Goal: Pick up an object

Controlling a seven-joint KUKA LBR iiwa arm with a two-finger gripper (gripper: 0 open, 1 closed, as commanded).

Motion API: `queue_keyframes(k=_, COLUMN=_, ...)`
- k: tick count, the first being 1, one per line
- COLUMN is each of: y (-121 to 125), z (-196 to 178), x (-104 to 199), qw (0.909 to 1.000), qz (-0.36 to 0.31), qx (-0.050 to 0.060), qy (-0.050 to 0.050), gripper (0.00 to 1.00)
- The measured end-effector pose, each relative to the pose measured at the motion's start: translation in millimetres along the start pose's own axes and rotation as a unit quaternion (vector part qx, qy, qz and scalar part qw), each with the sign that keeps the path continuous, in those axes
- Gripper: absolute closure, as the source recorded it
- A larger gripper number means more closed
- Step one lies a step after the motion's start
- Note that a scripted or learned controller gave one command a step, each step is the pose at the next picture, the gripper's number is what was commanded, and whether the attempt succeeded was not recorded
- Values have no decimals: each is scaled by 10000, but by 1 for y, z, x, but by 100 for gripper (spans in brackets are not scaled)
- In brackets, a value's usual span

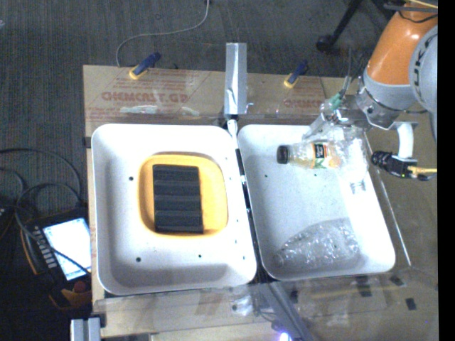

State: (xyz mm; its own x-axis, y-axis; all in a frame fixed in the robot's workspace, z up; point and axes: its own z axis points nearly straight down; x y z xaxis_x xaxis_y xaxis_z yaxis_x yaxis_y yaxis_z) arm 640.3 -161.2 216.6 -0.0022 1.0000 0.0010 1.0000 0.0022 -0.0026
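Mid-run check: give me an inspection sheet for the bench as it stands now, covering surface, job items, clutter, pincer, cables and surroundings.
Surface: left bin and right bin side by side on a board.
Job's things: yellow tray with black ridged block in left bin; small bottle lying on its side in right bin; crumpled clear plastic near that bin's front.
Clutter: two blue clamps on the board's far edge.
Pincer: pincer at the bottle's base end, wrapped in clear plastic; finger state unclear.
Cables: wire on the floor behind; dark cables at left.
Surroundings: carpet; lit screen at left.
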Motion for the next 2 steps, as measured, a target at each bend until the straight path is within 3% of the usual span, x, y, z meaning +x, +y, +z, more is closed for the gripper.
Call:
queue_keyframes(k=1, y=19, z=89, x=-8, qw=9965, qz=-836, qx=-15, qy=-7, gripper=0)
queue_keyframes(k=2, y=27, z=119, x=-38, qw=9880, qz=-1545, qx=-11, qy=-29, gripper=0)
